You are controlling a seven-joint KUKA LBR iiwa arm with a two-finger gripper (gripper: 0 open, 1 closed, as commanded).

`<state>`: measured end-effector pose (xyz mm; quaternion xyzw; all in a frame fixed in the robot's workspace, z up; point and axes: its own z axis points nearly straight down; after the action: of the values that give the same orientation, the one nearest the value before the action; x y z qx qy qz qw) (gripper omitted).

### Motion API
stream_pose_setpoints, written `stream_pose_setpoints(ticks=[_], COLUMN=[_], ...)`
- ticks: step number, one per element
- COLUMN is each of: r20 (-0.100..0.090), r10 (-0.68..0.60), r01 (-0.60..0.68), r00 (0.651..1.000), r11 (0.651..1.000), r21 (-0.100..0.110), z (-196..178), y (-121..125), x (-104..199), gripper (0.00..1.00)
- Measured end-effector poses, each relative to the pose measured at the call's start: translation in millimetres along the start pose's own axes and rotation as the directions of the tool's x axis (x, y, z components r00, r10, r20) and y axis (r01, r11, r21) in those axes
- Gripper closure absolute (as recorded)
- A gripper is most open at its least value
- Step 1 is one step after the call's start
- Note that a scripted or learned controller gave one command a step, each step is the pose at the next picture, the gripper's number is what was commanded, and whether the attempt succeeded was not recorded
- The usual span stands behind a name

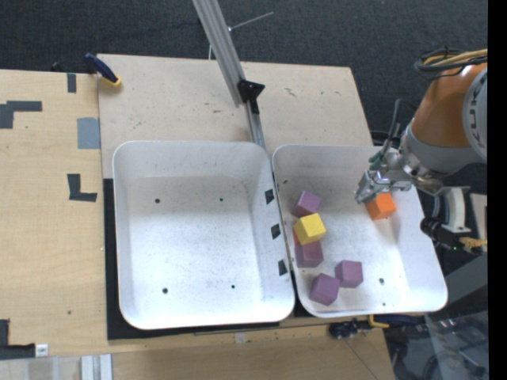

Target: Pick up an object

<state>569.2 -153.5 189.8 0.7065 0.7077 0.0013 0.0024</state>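
Note:
My gripper (pixel 372 190) hangs over the right part of the right bin (pixel 412 283), at the end of the grey and orange arm coming in from the right. An orange block (pixel 383 206) shows directly under the gripper's tip and touches it in this view; I cannot tell whether it is held or lying on the bin floor. A yellow block (pixel 310 228) sits near the bin's left wall, between a purple block (pixel 307 203) above it and another purple block (pixel 309 253) below it. Two more purple blocks (pixel 348 273) (pixel 324 289) lie near the front.
The left bin (pixel 127 212) stands beside the right one, sharing a raised rim in the middle. A slanted metal rail (pixel 226 50) crosses the bench behind the bins. A blue and yellow clamp (pixel 103 68) lies at the bench's far left corner.

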Motion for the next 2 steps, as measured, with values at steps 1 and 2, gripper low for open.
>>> stream_pose_setpoints(ticks=[1, 2], r20=[-0.001, -0.002], r10=[-0.001, 0.000], r01=[0.001, 0.000], r00=[1.000, 1.000], r11=[1.000, 1.000], r21=[0.000, 0.005], z=[-53.7, -61.1], y=[0.5, 1.0], x=[10.8, 11.4], gripper=[1.00, 1.00])
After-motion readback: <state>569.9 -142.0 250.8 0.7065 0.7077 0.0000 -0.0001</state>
